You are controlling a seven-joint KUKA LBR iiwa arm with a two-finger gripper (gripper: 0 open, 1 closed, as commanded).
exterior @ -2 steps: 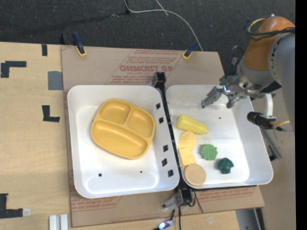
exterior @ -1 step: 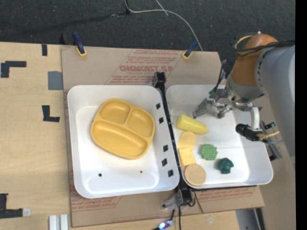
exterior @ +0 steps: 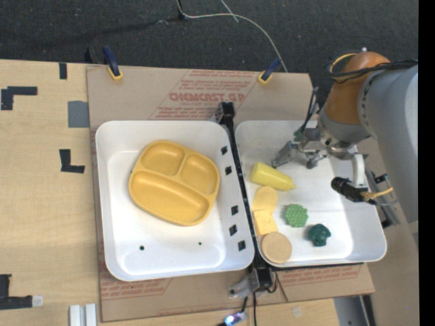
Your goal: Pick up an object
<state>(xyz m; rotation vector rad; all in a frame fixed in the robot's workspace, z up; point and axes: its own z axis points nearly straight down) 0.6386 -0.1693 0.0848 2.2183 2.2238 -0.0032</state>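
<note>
A tan round disc (exterior: 276, 247) lies at the front edge of the right bin (exterior: 370, 250), nearest the lens, with a pale yellow slab (exterior: 264, 209) just behind it, touching or nearly so. To their right sit a light green knobbly piece (exterior: 296, 214) and a dark green one (exterior: 318, 233), close together; a yellow wedge (exterior: 271, 176) lies farther back, near the divider. The left bin (exterior: 112, 250) holds 1 yellow divided plate (exterior: 175, 181). Both bins rest on a cardboard sheet (exterior: 204, 90) clamped to the table (exterior: 41, 202).

The gripper (exterior: 296, 154) hangs over the back of the right bin, its fingers (exterior: 281, 159) apart by a moderate gap, nothing between them and apparently nothing touched.

The likely trouble: the wedge is the closest candidate, yet it lies off to the front-left of the fingers, so a straight descent would probably close on bare bin floor. Its tapered, slick-looking shape could also squirt out sideways. Among the crowded front pieces, a finger could land on a neighbour and push it aside.
</note>
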